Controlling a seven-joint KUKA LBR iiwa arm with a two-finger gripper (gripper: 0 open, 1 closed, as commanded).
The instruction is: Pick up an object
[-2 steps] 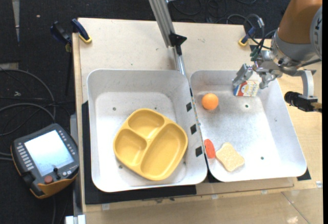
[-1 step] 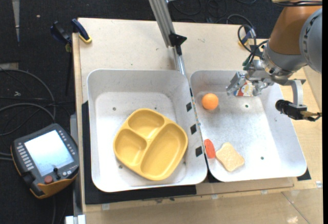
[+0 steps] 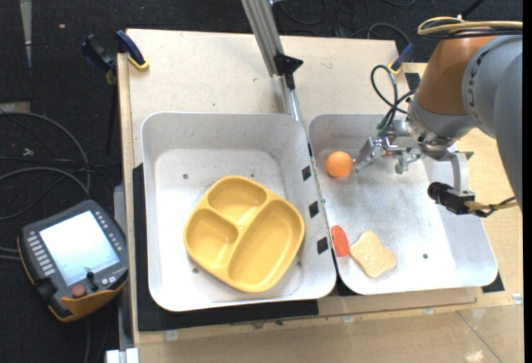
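**Counter inventory, two white bins, viewed from above**

Nearest the camera: handheld control pendant, off the counter's left edge, its lower part cut by shadow.

Left bin: one yellow divided plate, three compartments, lying toward the near right corner; open floor along the far and left walls.

Right bin: small red piece tight against the dividing wall, partly hidden by it; tan bread slice just beside it; orange ball near the far left corner. Open floor at centre and right.

Tool: low in the right bin, just right of the ball, tips too small to read as apart or together. Grey arm cut off at the right.
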